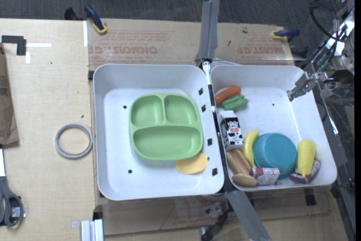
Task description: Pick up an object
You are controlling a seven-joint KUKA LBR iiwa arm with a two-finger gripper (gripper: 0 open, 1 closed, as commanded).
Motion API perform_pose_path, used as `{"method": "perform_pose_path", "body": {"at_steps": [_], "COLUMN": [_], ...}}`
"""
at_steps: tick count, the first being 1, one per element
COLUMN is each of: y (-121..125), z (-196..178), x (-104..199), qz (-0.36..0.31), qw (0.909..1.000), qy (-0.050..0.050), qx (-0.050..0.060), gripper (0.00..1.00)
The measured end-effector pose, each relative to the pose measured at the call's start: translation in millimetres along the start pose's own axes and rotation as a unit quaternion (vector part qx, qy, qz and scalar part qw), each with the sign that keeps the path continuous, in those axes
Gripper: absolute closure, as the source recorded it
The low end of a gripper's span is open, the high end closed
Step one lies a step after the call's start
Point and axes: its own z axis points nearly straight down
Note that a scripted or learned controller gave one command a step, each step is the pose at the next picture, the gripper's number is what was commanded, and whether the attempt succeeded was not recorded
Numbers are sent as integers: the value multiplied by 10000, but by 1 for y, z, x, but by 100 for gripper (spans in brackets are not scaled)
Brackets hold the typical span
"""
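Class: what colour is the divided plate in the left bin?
Light green, seen in the camera view.

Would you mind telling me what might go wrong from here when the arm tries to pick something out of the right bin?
1. The toys crowd the near wall: the blue bowl touches the banana and the yellow bottle, so fingers may snag a neighbour.
2. The carrot and green pod lie against the divider, leaving little room for a finger.
3. The gripper hangs over the far right corner, well away from any toy.
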Motion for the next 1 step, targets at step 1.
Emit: {"method": "perform_pose_path", "body": {"at_steps": [1], "y": [-34], "z": [92], "x": [57], "qz": [463], "qw": [9989], "qy": [4], "qx": [16], "gripper": [0]}}
